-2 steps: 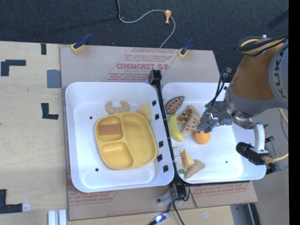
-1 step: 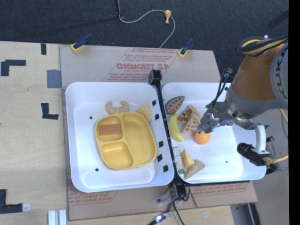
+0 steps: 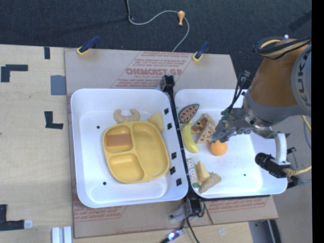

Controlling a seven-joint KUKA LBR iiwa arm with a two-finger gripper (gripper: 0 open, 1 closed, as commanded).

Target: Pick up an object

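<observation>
Worktop with two white bins: your gripper [image 3: 221,134] hangs low in the right bin [image 3: 263,186], finger spacing impossible to tell. The orange [image 3: 218,148] lies just below it, not yet lifted; the grasp remains.

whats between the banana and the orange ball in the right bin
In the camera view, a pizza-slice toy lies between the banana and the orange ball, up toward the watermelon slice. The gripper sits just above the ball.

Single fixed camera: mounted above the desk [image 3: 30,100], looking down at a slant, medium range, covering both white bins [image 3: 81,151]; arm [image 3: 276,85] enters from right.
</observation>
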